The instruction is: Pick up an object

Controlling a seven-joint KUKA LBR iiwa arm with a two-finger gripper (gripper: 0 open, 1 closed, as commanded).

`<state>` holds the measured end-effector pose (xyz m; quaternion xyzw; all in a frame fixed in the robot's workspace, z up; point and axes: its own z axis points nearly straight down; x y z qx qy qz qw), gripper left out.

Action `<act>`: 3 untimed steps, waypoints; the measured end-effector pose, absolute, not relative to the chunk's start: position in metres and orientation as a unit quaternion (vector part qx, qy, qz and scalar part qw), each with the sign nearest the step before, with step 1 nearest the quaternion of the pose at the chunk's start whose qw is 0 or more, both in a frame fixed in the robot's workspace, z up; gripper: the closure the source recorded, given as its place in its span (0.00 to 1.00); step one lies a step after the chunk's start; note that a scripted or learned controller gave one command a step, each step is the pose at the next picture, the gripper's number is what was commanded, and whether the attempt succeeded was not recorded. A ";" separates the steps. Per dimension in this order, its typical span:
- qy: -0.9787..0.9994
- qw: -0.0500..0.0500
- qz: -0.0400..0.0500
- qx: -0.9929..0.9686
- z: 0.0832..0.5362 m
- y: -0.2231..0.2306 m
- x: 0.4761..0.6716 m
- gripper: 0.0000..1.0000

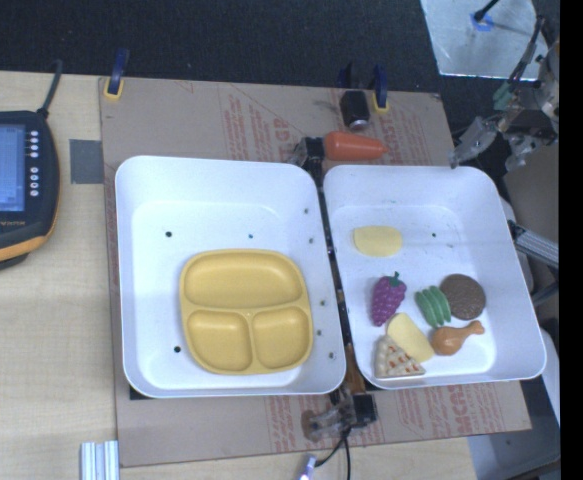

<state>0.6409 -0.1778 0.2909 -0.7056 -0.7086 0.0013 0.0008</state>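
The right bin holds several toy foods: a pale yellow flat piece, a purple grape bunch, a green vegetable, a brown round patty, an orange-brown drumstick, a yellow cheese wedge and a pizza slice. In the left bin lies a yellow three-compartment plate. The gripper shows as grey parts past the right bin's far right corner, away from every toy.
An orange toy carrot lies on the cardboard just behind the gap between the bins, next to a black clamp. A teach pendant rests on the bench at far left. Cables and brackets crowd the upper right.
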 end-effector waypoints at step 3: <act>-0.709 0.001 0.001 -0.705 0.091 -0.106 0.512 0.00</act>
